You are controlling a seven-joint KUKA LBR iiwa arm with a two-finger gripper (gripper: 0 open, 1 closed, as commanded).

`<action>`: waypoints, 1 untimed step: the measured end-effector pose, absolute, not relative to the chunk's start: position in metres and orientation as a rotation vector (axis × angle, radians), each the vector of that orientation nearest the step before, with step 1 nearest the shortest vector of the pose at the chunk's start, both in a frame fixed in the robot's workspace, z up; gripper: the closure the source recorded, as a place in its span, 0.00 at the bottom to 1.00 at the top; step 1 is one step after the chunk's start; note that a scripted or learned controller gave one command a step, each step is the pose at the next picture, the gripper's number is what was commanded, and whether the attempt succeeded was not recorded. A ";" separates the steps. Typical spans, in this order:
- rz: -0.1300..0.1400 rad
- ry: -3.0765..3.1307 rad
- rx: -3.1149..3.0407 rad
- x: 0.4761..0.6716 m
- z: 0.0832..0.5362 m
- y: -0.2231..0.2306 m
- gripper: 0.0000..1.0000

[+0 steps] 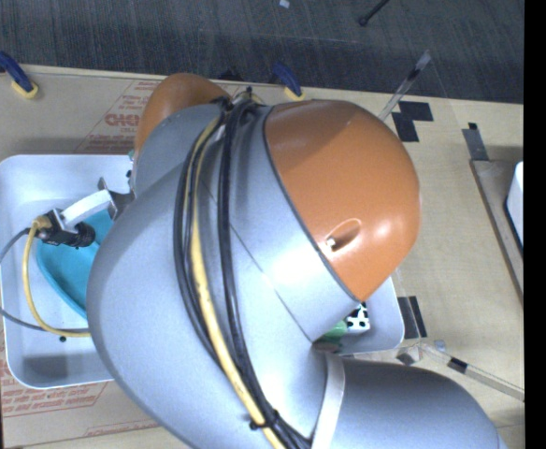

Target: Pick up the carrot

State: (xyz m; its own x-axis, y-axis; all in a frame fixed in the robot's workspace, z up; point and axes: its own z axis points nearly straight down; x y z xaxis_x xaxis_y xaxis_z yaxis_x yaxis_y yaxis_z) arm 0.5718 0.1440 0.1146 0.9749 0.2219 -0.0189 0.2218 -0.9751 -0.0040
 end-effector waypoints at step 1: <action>0.005 -0.662 -3.066 0.602 0.194 0.006 1.00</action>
